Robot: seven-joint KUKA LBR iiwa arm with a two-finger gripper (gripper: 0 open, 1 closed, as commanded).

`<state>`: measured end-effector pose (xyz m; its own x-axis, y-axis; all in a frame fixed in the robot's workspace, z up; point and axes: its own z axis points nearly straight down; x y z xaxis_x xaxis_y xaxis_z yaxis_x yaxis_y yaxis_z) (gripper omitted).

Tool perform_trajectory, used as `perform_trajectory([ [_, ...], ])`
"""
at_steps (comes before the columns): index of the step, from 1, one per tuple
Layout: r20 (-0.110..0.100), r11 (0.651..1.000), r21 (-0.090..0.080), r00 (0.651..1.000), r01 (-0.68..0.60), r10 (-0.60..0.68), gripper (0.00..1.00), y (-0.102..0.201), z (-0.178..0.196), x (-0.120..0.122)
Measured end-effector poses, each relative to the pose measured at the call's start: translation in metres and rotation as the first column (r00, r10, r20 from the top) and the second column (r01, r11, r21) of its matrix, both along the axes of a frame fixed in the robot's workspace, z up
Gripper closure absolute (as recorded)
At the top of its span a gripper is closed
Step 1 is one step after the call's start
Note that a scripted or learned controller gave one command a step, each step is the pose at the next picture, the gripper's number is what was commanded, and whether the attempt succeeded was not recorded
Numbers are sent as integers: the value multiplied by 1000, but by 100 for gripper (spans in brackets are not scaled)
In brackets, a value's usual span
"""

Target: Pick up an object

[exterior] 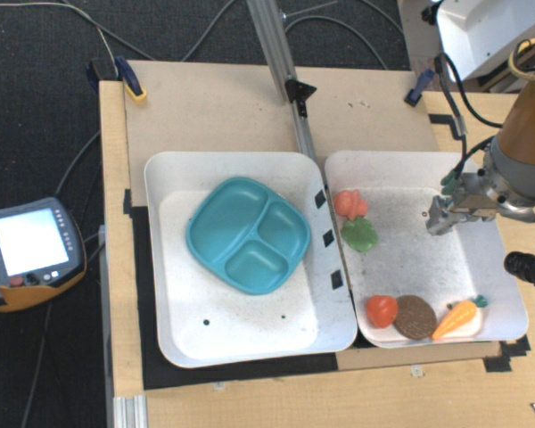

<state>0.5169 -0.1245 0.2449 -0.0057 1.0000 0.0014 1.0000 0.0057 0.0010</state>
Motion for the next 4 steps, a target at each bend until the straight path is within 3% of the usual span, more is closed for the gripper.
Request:
perform_trajectory([
  [4, 1, 1000, 2, 1000, -1, 1, 100, 207, -6, 53],
])
